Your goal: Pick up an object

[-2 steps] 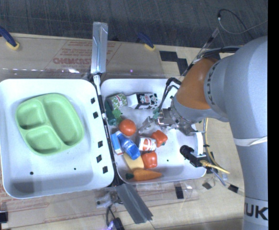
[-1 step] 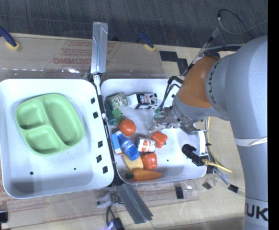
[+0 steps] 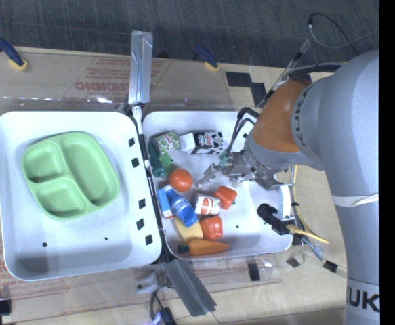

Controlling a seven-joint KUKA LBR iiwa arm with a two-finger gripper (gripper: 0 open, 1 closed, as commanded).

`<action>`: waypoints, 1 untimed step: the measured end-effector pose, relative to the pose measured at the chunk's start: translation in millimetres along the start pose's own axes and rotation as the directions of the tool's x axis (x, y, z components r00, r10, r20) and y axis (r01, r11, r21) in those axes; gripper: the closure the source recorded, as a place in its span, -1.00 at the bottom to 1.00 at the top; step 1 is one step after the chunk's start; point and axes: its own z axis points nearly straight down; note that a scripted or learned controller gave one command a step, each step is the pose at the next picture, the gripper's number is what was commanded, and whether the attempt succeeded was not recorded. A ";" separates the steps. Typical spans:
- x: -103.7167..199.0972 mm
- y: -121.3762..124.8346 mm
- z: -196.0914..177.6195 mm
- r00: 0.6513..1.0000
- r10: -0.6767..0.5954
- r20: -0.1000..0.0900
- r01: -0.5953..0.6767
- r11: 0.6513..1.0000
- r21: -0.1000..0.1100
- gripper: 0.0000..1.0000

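**Objects crowd the left half of the right bin**

Objects lie packed against the divider side of the right bin (image 3: pixel 190 120). I see a round glossy tomato (image 3: pixel 180 179), a crumpled green packet (image 3: pixel 164 143), a blue bottle (image 3: pixel 180 208), a red-and-white can (image 3: pixel 207 205) and a tapered carrot (image 3: pixel 207 247) along the near wall. A small black-and-white carton (image 3: pixel 209 140) sits by the far wall. The end effector (image 3: pixel 211 173) is low, just right of the tomato; I cannot tell whether it is apart or together. The bin's near right floor is bare white plastic. The left bin (image 3: pixel 82 242) holds a smooth green divided plate (image 3: pixel 68 175), with open floor around it.
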 end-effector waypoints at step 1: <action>72.9 -33.8 9.0 0.993 0.121 -0.001 -0.121 0.993 -0.003 -1.00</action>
